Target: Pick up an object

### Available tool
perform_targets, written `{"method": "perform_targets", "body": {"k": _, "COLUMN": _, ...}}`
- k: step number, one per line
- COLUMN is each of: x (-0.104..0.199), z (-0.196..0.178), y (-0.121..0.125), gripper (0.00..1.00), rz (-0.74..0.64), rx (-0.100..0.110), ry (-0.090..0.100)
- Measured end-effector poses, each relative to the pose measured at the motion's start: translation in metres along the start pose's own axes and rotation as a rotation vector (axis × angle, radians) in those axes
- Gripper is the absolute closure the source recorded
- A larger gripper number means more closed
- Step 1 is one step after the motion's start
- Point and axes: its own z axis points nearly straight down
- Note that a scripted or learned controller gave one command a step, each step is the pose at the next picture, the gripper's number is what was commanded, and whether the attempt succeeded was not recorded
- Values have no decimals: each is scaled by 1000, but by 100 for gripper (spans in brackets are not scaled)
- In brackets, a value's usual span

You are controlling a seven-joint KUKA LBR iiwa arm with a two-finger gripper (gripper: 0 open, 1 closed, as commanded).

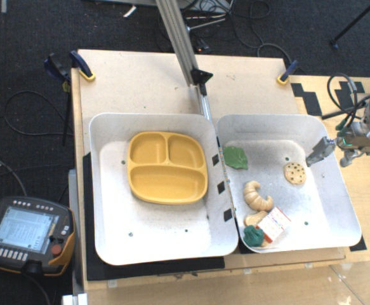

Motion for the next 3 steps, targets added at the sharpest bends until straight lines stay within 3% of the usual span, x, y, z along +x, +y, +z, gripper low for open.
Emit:
{"method": "perform_targets", "body": {"k": 1, "x": 0, "z": 0, "y": 0, "gripper": 0, "rz": 1, "rx": 0, "ry": 0}}
{"method": "perform_targets", "body": {"k": 3, "x": 2, "z": 107, "y": -6, "gripper": 0, "rz": 2, "rx": 5, "ry": 2}}
